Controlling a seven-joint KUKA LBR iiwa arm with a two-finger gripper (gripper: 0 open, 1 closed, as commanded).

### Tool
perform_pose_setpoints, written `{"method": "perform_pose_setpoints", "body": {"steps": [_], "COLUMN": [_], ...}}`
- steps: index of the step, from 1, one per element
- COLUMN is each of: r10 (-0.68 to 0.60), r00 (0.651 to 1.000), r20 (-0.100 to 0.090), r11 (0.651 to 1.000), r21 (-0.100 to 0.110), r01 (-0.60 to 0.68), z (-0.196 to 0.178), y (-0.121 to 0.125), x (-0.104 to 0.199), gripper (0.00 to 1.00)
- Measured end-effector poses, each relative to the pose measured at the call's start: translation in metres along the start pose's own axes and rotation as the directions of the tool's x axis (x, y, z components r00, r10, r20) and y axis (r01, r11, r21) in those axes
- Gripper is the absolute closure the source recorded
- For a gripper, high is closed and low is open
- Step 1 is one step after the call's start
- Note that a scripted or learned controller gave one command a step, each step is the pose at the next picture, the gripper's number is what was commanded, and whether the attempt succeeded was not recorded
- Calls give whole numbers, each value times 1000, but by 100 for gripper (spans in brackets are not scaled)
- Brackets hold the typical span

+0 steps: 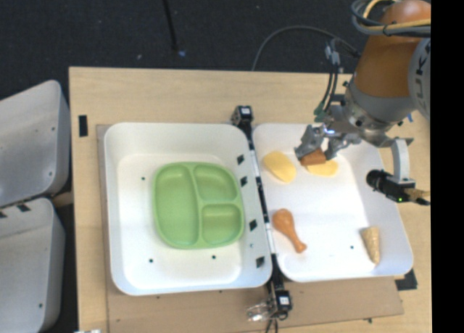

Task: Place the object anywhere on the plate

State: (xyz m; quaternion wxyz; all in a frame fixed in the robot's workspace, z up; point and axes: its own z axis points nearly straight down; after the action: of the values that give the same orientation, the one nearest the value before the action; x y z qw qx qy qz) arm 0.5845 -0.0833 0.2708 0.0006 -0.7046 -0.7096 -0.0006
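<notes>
Yellow pieces (280,166) flank jaws (315,151) (drumstick (288,229) nearby).

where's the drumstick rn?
The drumstick lies in the right bin, near its left wall, below the yellow piece and across the divider from the green plate.

I see the gripper (317,149) low over the right bin (330,252), a small brown piece (313,158) between its fingers, touching a yellow piece (323,169). Another yellow item (280,166) lies just beside them. A drumstick (289,229) and a cone (372,244) lie nearer me. The green plate (197,204) sits in the left bin (130,252).
</notes>
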Motion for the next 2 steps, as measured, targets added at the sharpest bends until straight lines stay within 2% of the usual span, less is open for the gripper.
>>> {"method": "perform_pose_setpoints", "body": {"steps": [1,2], "r10": [0,0], "r00": [1000,1000], "r20": [0,1], "r11": [1000,1000], "r21": [1,2], "r01": [0,0], "z": [7,10], "y": [3,-14], "x": [58,114], "gripper": [100,100]}}
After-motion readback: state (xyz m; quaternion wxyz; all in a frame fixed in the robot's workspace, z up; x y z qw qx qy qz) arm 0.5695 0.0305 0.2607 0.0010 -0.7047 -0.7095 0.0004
